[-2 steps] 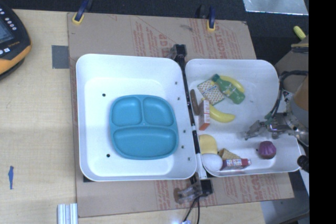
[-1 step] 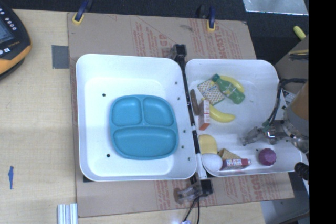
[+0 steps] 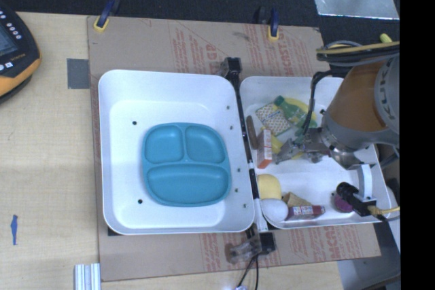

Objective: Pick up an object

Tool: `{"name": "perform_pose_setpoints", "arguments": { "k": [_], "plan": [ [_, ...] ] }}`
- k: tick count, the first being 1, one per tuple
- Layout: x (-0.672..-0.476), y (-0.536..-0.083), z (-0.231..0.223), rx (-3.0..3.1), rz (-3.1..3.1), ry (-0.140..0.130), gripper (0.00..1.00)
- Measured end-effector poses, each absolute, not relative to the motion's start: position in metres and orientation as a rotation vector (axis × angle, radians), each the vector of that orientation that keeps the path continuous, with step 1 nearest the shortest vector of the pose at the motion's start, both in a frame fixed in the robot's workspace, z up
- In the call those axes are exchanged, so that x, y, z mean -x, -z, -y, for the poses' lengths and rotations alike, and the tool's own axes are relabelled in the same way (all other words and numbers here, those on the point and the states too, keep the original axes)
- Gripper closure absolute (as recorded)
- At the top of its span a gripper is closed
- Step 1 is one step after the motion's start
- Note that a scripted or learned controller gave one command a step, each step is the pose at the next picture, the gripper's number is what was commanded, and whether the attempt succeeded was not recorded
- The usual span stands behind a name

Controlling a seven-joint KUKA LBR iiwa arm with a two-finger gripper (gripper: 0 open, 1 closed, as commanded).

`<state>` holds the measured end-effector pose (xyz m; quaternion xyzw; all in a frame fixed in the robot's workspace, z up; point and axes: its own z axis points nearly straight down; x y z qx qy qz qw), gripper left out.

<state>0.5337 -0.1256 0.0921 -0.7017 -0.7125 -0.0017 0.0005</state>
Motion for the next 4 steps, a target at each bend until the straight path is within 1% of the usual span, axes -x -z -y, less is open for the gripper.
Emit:
{"name": "perform_pose_setpoints", "arguments": {
  "k": [1, 2, 3, 4],
  "plan": [
    [-0.621, -0.093, 0.126, 2.215, 2.232, 0.004, 0.00],
    [-0.658, -0.093, 0.091, 2.214, 2.230, 0.002, 0.00],
    [-0.548, -0.091, 0.094, 2.213, 2.215, -0.012, 0.00],
    [-0.623, -0.093, 0.095, 2.217, 2.230, 0.003, 0.00]
  ]
}}
